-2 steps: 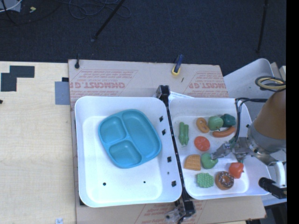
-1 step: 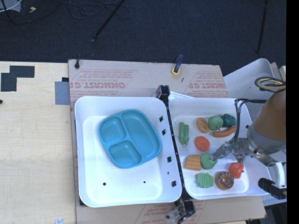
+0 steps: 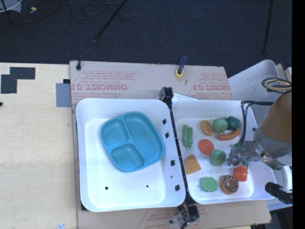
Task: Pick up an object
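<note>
The arm [image 3: 279, 123] comes in from the right edge of the frame, and its tool [image 3: 238, 157] sits low over the right part of the right bin [image 3: 178, 128], in the lower right of the frame. Whether the tool is wide, narrow or holding anything cannot be told; its tip is dark and blurred against the bin floor.

Just below the tool lies a red piece [image 3: 240, 173], close enough that touching or apart is unclear. Left of the tool are a green ball [image 3: 218, 157] and a red ball [image 3: 206, 146]. Above them sit an orange piece [image 3: 206, 127], a green piece [image 3: 220, 125], a dark teal piece [image 3: 233, 122] and a sausage [image 3: 228, 135]. A green pod [image 3: 187, 136] lies near the bin's left wall, with an orange wedge [image 3: 192, 164] below it. Along the bottom lie a green lump [image 3: 208, 184] and a doughnut [image 3: 229, 184].

The left bin [image 3: 90, 194] holds a blue tray [image 3: 132, 140] with three compartments. Both bins rest on the table [image 3: 33, 166].
</note>
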Robot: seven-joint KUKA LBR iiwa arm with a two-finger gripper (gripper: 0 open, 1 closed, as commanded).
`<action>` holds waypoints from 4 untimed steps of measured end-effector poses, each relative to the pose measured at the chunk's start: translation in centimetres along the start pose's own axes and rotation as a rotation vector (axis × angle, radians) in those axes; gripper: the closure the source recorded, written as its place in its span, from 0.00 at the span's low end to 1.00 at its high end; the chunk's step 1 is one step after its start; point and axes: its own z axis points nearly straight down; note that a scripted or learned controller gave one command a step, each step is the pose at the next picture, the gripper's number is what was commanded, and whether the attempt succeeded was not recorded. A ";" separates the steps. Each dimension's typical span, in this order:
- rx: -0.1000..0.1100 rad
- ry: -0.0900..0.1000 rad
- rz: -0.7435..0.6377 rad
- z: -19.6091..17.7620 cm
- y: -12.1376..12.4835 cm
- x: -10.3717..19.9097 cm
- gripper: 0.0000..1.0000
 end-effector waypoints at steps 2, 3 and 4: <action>0.004 0.002 -0.012 -9.7 -0.3 -0.8 1.00; 0.009 0.006 -0.016 -8.8 0.4 4.2 1.00; 0.010 0.006 -0.017 -8.0 0.8 9.4 1.00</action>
